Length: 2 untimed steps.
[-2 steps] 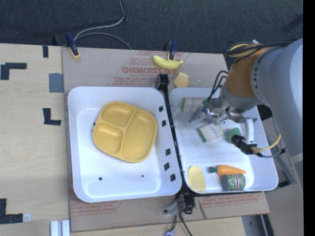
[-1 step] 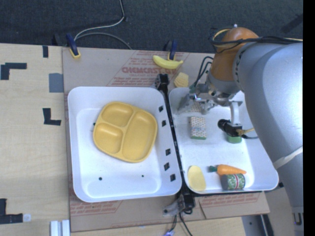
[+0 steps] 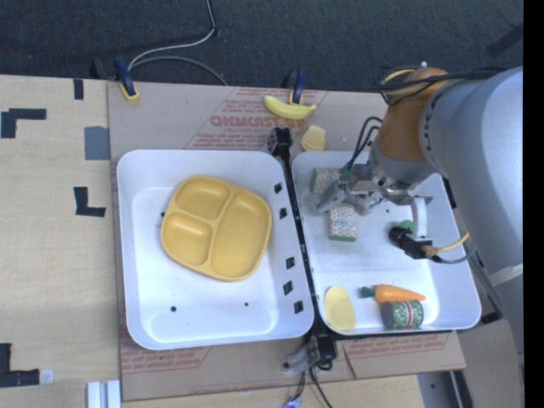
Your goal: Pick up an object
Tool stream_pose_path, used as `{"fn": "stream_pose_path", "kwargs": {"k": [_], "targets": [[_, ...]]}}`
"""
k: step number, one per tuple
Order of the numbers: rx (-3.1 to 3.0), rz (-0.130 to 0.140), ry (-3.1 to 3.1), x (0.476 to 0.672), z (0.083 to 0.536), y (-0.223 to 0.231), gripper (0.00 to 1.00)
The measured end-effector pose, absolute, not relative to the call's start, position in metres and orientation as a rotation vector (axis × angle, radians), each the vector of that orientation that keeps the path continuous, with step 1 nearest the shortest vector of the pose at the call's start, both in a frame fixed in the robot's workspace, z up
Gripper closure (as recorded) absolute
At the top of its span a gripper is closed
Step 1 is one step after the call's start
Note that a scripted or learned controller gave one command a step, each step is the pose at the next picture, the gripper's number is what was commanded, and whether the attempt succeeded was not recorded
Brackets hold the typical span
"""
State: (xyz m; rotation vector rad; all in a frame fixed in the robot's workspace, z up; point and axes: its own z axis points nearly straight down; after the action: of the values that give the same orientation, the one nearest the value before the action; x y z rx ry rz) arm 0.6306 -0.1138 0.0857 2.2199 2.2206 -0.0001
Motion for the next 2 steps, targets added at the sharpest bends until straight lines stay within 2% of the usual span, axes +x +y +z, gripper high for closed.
{"fn": "stream_pose_path", "kwargs": {"k": [1,2], "targets": [[2.218,0.001,2.223,0.669,0.085,-0.103,0.00],[2.219,0.000,2.221,0.632,0.086,-0.112,0.00]]}}
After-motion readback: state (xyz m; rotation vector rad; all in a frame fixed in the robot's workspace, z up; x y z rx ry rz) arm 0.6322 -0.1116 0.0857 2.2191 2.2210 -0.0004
